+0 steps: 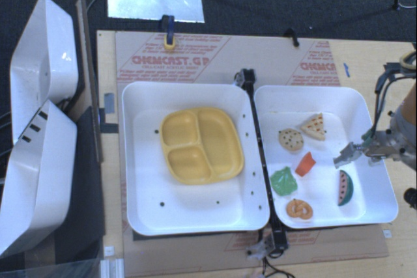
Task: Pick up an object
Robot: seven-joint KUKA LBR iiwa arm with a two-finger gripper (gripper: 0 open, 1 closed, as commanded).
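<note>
Gripper (pixel 355 154) at right edge of right bin (pixel 384 205), above the watermelon slice (pixel 345 187); whether the fingers are spread or closed cannot be made out, nothing visibly held. Right bin: six toy foods, including one pretzel (pixel 300 208), one cookie (pixel 290 139), one green leaf (pixel 283 181). Left bin (pixel 143 205): one yellow three-compartment plate (pixel 201 144).

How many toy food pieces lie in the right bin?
6: cookie, pizza slice, orange-red piece, green leafy piece, pretzel, and watermelon slice near the gripper. None looks hidden.
</note>
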